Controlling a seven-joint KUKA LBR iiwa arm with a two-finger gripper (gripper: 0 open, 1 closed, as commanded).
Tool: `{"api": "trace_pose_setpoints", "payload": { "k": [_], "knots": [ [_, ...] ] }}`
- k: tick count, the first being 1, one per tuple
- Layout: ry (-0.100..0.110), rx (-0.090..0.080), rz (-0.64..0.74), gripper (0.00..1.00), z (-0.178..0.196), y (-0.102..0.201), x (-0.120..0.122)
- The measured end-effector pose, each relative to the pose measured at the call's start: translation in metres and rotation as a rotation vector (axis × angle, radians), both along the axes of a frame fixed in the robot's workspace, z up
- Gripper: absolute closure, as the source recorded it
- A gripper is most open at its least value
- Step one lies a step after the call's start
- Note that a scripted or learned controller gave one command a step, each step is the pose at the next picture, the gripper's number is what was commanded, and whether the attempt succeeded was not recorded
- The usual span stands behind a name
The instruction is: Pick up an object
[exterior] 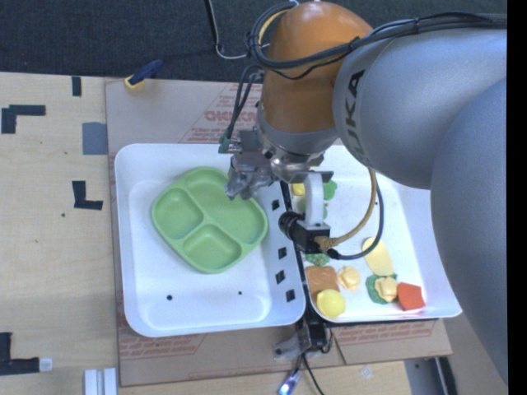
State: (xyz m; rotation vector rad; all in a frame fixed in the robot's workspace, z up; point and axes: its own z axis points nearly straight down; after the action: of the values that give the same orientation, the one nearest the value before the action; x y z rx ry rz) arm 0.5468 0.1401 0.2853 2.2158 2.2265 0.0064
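Arm low over the seam between the two bins

Your gripper [241, 183] sits at the green tray [210, 227]'s upper-right rim in the left bin [136, 245]; I cannot tell the fingers' state (too dark). A flat, wide tray could slip, or the rim could snag.

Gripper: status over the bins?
Gripper low over green divided plate in left bin. Fingers unreadable, no grasp seen. Toy food sits in right bin.

One fixed camera looks down at a slant on the worktop [49, 220], close enough that the two white bins [136, 245] occupy the centre. The grey arm [445, 105] enters from 3 o'clock, nearest the lens and bulking large.
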Motion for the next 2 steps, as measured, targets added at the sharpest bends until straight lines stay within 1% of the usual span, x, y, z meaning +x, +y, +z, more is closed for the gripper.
{"api": "trace_pose_setpoints", "payload": {
  "k": [1,2],
  "knots": [
    [0.003,0.0,-0.001,1.0,0.054,-0.003,-0.065],
    [0.01,-0.006,-0.012,1.0,0.001,-0.076,-0.064]
  ]
}}
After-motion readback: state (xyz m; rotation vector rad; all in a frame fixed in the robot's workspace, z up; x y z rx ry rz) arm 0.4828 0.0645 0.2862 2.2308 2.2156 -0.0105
